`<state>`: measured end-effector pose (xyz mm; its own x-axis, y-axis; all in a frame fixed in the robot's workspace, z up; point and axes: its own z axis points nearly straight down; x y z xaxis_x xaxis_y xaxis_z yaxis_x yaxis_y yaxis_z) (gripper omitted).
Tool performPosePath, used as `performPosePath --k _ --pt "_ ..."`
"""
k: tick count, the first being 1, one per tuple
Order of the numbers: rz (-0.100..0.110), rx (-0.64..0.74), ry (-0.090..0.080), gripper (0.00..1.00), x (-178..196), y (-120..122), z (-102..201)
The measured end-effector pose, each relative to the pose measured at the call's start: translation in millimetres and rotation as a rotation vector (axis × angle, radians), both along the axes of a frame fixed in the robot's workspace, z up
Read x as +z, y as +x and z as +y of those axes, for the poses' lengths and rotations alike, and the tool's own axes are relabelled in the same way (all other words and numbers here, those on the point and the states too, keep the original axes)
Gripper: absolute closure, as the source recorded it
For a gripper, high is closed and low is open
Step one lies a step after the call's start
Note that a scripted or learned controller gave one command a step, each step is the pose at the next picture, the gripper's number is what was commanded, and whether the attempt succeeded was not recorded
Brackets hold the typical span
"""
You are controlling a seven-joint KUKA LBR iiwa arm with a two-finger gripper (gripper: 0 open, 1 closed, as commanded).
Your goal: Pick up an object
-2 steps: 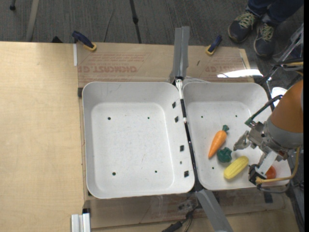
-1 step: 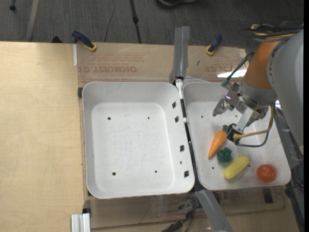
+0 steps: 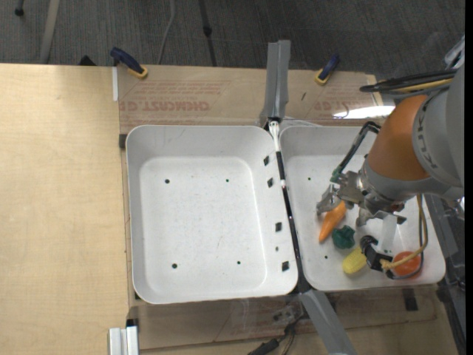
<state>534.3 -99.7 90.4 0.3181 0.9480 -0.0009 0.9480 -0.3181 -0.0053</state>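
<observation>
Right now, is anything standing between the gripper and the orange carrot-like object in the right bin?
Nothing visible does. The gripper sits directly over the upper end of the orange object in the right bin. The green object and yellow object lie beside it, lower.

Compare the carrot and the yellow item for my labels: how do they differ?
The carrot is orange, long and tapered; the yellow item is short and rounded. The carrot lies beside the claw; the yellow item sits nearer the bin's front rim. Both lie in the right bin.
</observation>
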Motion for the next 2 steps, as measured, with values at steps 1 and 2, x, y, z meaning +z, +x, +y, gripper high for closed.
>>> performPosePath --k 1,2 --pt "0.001 -0.004 -0.001 1.00 9 0 -1" --pt "-0.002 0.036 -0.003 1.00 136 29 70"
